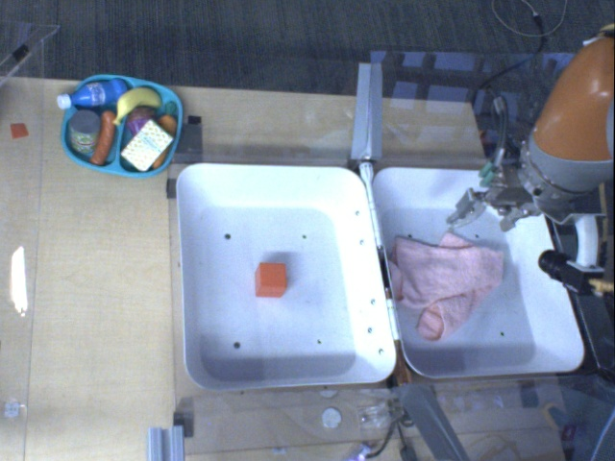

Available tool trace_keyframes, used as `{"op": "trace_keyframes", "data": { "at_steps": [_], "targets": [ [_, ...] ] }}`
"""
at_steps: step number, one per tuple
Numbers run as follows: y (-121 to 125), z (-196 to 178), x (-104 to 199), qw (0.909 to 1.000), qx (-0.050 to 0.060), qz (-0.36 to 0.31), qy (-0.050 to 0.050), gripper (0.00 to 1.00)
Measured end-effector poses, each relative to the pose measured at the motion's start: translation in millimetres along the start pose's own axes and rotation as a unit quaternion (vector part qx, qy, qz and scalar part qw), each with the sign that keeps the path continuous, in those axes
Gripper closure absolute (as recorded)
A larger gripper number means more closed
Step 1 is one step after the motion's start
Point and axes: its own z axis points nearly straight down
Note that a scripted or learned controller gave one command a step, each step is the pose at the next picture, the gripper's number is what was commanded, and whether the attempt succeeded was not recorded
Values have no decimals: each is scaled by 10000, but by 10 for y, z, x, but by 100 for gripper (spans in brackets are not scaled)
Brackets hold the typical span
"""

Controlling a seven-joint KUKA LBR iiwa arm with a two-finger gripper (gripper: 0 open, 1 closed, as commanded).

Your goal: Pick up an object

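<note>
A crumpled pink cloth (448, 279) lies in the right bin (548, 349), towards its left side. An orange block (272, 279) sits near the middle of the left bin (221, 353). My gripper (486, 209) hangs over the back of the right bin, just above the cloth's far edge. Its fingers (463, 209) are spread open, with nothing between them. The grey arm with its orange band (579, 89) reaches in from the right.
A blue dish (69, 142) of toy food stands on the bench at the back left, beyond the left bin. A metal divider (364, 113) runs back from where the two bins meet. Cables (524, 12) hang behind the arm.
</note>
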Motion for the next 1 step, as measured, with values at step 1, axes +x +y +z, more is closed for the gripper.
{"op": "trace_keyframes", "data": {
  "at_steps": [1],
  "targets": [
    [171, 1272, -276, 9993, -23, 368, -2, 0]
  ]
}}
